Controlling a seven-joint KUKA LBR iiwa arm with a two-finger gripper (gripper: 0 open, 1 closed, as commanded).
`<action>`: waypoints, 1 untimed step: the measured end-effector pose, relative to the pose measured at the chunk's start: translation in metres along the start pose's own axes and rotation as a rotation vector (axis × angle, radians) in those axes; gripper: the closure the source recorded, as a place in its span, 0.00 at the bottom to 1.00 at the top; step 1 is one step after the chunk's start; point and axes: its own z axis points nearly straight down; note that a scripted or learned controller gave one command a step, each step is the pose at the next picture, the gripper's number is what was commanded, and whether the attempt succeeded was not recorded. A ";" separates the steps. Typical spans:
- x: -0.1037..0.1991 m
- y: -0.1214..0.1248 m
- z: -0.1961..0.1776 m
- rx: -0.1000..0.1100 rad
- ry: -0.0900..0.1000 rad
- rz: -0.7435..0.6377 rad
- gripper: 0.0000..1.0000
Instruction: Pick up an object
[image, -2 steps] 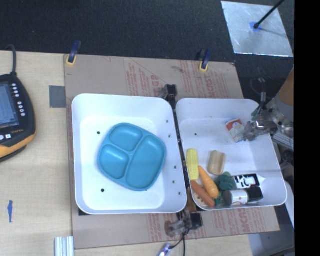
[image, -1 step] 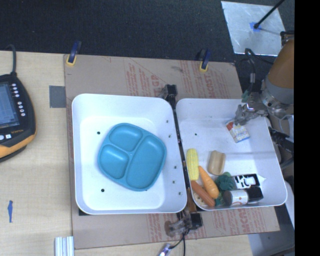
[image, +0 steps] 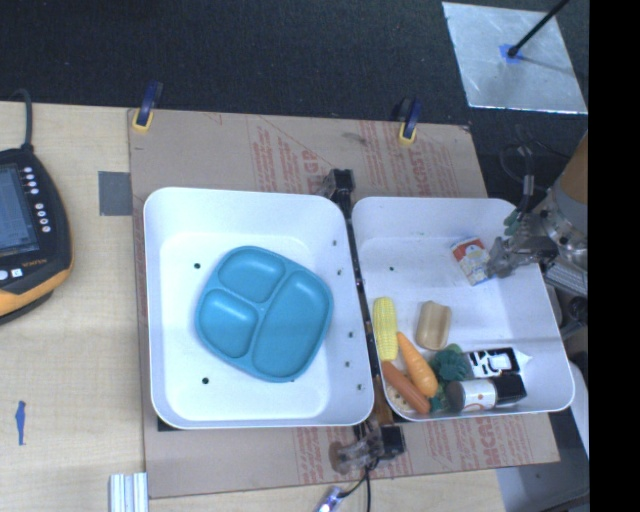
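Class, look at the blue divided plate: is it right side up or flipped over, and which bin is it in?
Right side up: the blue divided plate shows its three hollow compartments facing upward. It lies flat in the left bin.

small packet (image: 468, 256) | white with red | right bin, far side | lying just beside the gripper (image: 492, 266)

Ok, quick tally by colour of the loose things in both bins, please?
Blue: 1, the divided plate
Yellow: 1, the corn cob
Orange: 2, the carrots
Tan: 1, the block
Green: 1, the broccoli piece
White and red: 2, the packet, the bottle
Black and white: 1, the box
Total: 9
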 end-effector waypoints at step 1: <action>-0.014 0.078 0.020 -0.001 0.001 -0.001 1.00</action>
